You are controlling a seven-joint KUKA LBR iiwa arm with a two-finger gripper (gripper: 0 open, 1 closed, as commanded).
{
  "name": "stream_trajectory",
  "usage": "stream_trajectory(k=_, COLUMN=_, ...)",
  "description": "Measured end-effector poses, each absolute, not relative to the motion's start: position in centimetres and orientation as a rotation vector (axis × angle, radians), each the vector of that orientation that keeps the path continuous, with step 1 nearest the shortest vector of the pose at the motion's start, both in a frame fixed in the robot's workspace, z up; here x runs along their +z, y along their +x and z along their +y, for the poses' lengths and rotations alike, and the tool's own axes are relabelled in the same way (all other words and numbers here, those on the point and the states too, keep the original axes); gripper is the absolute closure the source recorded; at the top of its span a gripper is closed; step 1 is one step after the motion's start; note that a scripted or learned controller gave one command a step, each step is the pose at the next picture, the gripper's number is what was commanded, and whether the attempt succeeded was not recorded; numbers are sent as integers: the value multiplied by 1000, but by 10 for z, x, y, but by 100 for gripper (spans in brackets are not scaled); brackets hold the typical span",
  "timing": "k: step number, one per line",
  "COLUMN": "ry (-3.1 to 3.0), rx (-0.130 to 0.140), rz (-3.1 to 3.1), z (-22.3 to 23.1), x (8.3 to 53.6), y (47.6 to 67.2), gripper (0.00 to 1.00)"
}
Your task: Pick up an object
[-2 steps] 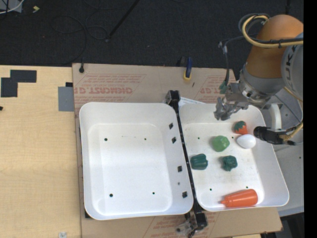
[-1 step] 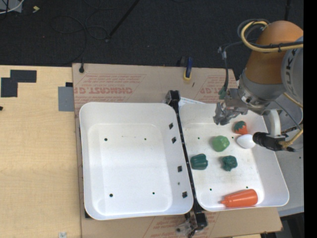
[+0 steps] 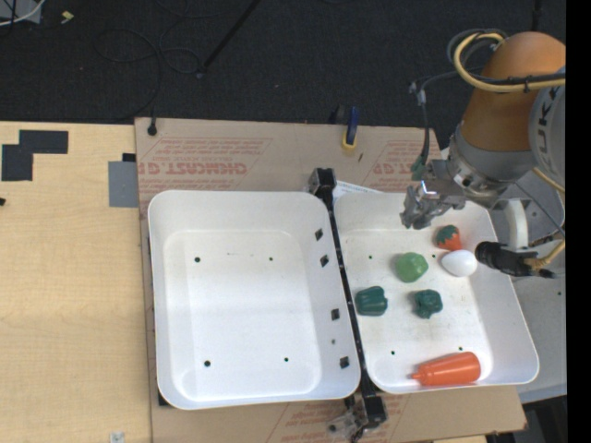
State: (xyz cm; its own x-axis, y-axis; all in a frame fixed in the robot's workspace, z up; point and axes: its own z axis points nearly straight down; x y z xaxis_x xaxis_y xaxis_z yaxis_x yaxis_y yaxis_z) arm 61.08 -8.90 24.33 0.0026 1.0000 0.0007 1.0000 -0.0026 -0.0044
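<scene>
Left bin [image 3: 175,247] bare. Right bin [image 3: 517,340] holding, left to right: dark green pepper [image 3: 371,300], light green ball [image 3: 411,267], dark green lump [image 3: 428,303], orange carrot [image 3: 448,368] lying lengthwise along near wall, red piece [image 3: 449,238], white egg [image 3: 458,263]. Gripper [image 3: 420,212] poised above far part of bin, up-left of red piece; spread or pressed together: cannot tell. Open floor around ball; egg and red piece crowded near right wall.

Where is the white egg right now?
The white egg lies in the right bin, near its far right side, just below the small red and green piece and right of the light green object.
</scene>
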Motion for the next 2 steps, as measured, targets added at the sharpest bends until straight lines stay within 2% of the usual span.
stream_trajectory(k=2, ry=-2221, rx=5, rz=-2215, z=-90, x=262, y=611, gripper=100)
